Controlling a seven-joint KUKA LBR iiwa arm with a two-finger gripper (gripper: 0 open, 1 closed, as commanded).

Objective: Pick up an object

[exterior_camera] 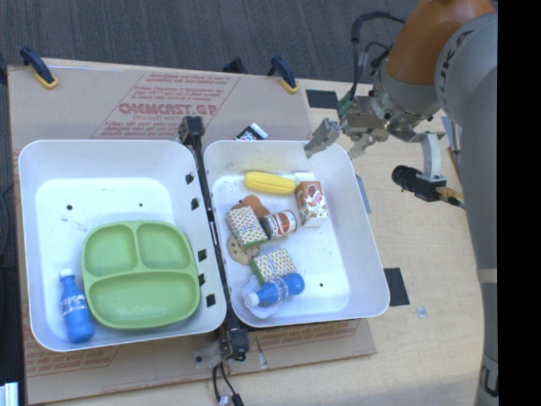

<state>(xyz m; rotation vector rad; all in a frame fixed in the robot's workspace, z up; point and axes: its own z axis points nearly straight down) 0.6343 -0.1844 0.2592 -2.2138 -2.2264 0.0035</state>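
The arm is cut off at the upper right, and the end effector (336, 140) hangs over the far right corner of the right bin (365, 252), fingers spread apart with nothing between them. Inside that bin lie a corn cob (269, 183), a small carton (310, 202), a can (281, 224), two patterned boxes (247, 226) and a blue bottle (275, 291), crowded together so some shapes are hard to read. The left bin (38, 184) holds a green plate (140, 274) and another blue bottle (73, 305). Both bins rest on cardboard (101, 91) on the table (431, 269).
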